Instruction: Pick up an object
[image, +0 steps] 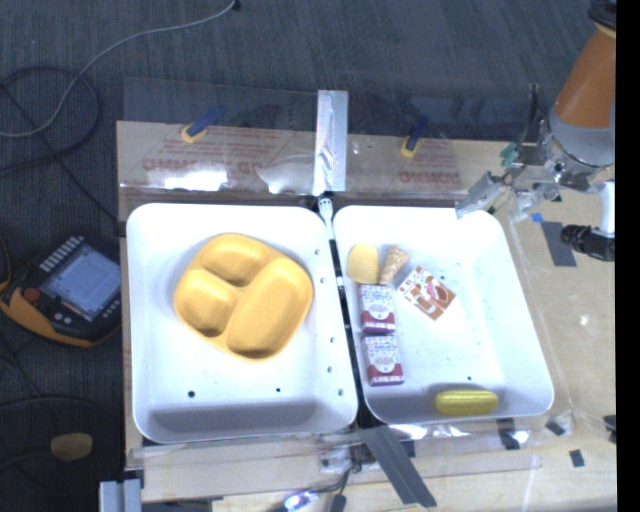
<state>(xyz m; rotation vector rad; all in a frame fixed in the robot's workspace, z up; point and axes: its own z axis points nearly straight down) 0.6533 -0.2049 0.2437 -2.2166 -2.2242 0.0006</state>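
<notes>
Two white bins (140, 300) sit on your counter (585, 340), and below-left of the pincer (500, 190), whose opening you cannot judge, lies a small red-and-white packet (427, 294): probably light, crinkly and slippery, so pinch it across its short edges

No legible text on anything.

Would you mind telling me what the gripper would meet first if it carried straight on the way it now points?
Probably the right bin's top-right rim: the gripper points down-left, just outside that corner. Depth is unclear.
</notes>
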